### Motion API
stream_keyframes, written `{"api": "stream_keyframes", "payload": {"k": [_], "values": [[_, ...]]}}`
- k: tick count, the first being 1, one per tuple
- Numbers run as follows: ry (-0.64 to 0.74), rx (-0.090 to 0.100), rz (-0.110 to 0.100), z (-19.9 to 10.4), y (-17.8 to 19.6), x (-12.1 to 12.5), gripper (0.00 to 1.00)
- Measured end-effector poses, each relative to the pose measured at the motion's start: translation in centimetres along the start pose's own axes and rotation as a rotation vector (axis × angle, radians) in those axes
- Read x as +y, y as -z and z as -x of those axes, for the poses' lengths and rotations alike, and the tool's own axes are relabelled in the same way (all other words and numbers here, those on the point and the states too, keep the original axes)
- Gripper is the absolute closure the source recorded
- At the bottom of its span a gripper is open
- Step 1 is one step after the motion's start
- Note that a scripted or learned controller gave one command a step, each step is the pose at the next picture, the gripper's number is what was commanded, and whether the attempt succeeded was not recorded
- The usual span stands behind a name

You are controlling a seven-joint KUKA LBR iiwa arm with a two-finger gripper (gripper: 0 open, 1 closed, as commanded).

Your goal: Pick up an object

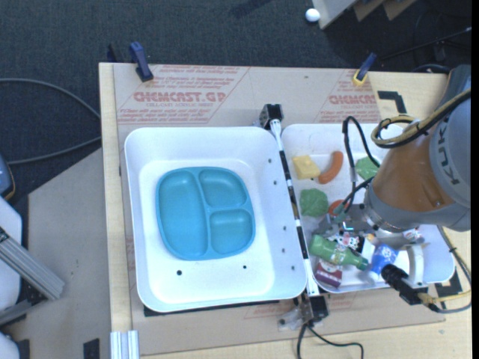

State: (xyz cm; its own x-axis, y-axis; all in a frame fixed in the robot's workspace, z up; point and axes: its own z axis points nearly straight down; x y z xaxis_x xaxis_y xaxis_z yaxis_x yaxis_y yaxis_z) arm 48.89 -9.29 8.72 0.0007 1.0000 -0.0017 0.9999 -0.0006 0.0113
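The grey arm (419, 178) reaches in from the right, low over the right bin (314, 137). The left bin (142, 155) holds a blue divided plate (203, 212). Its gripper (346, 232) sits among the clutter, just above a green bottle (338, 251); whether it grips anything I cannot tell. Farther off lie a green leafy piece (313, 201), a yellow block (304, 166) and an orange sausage (331, 167).

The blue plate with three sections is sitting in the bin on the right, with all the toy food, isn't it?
Not quite. The camera view shows the blue plate in the left bin, alone. The toy food, such as the yellow piece and the sausage, is in the right bin.
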Motion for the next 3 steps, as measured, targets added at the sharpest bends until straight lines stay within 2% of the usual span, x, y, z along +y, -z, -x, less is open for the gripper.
{"api": "stream_keyframes", "payload": {"k": [1, 2, 3], "values": [[0.001, 0.001, -0.01, 1.7, -0.3, 4.8, 0.0], [0.001, 0.001, -0.007, 1.6, 0.7, 4.8, 1.0], [0.001, 0.001, -0.008, 1.6, 0.7, 4.8, 0.0]]}}
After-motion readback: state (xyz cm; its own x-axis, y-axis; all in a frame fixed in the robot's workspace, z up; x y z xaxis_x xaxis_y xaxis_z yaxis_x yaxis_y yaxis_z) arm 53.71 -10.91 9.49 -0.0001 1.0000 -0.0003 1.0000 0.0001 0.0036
